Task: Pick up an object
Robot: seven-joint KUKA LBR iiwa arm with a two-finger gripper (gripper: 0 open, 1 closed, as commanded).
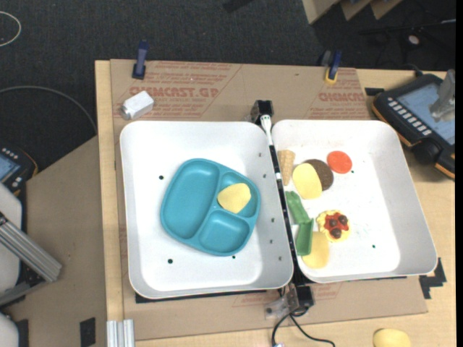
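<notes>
Camera view, from above: two white bins sit on the tabletop (217, 85). The left bin (145, 194) holds one teal plate (189, 208) carrying one yellow piece (234, 197). The right bin (391, 215) holds one orange disc (339, 162) and two green pieces (296, 207) among other toy foods at its left side.

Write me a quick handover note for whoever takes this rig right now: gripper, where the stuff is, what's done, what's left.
Gripper: not in the camera view.
Left bin: blue divided plate with a pale yellow piece in one of its compartments.
Right bin: toy foods along its left side: orange disc, cone, brown and yellow piece, green pieces, small pastry with red berries.
Done: nothing lifted.
Left: pick up an object.
</notes>
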